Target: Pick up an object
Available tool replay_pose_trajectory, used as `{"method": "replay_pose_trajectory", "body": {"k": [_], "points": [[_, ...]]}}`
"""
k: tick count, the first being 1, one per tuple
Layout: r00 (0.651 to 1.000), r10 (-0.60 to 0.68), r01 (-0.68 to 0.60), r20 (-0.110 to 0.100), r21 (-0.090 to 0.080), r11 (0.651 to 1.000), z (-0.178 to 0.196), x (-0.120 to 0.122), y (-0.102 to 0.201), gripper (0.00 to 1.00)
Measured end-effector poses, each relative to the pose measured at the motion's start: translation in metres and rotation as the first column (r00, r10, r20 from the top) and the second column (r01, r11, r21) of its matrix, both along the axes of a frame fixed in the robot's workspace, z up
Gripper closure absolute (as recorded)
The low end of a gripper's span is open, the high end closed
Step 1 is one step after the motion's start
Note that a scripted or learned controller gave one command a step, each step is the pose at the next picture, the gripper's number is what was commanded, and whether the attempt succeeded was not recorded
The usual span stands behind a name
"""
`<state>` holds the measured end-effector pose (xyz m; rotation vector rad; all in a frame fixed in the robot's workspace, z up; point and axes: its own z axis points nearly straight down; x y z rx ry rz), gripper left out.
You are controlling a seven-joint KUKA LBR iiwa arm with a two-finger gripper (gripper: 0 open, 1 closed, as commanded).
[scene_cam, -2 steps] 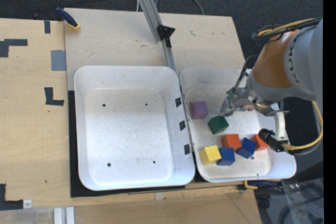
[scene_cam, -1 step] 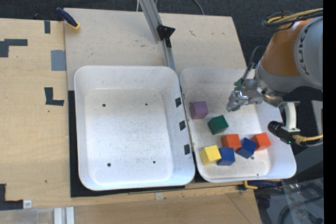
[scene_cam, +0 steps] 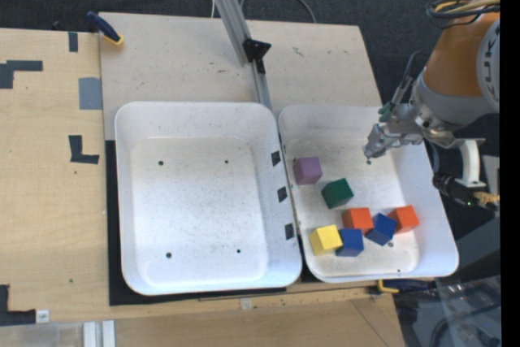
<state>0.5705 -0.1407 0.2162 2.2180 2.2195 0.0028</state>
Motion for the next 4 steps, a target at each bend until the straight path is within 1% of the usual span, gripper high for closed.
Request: {"method": "replay_pose_trajectory", "body": {"k": [1,2,3,4], "points": [[1.0,0.001,-0.001,0.001,0.0,1.0,0.054,-0.008,0.006,1.0],[1.0,0.005,-0.005,-0.004,0.002,1.0,0.05,-0.003,0.054,1.0],[1.0,0.005,-0.005,-0.006,0.002,1.0,0.033,-0.009,0.105,1.0],[1.0,0.007,-0.007,-0.005,0.003,1.0,0.039,-0.017,0.16,1.0]]}}
